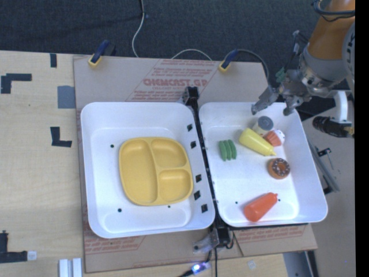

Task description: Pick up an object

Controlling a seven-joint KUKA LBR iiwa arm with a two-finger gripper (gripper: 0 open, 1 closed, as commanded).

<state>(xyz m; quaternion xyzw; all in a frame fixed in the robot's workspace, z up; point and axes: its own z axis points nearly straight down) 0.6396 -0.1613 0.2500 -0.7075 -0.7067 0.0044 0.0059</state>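
Note:
The right bin (300, 209) holds several toy foods: a green ridged piece (227, 149), a yellow wedge (256, 142), a grey round piece (264, 123), a small orange and white piece (275, 137), a brown doughnut (278, 168) and an orange-red bottle shape (259, 206). My gripper (273, 104) hangs over the bin's far right corner, just above the grey round piece. Its two fingers stand spread apart with nothing between them.
The left bin (98, 131) bears a yellow divided plate (154, 170). Blue and yellow clamps (99, 52) pin the cardboard sheet at the back. A cable (253, 55) arcs behind the right bin. Black clips run along the seam between the bins.

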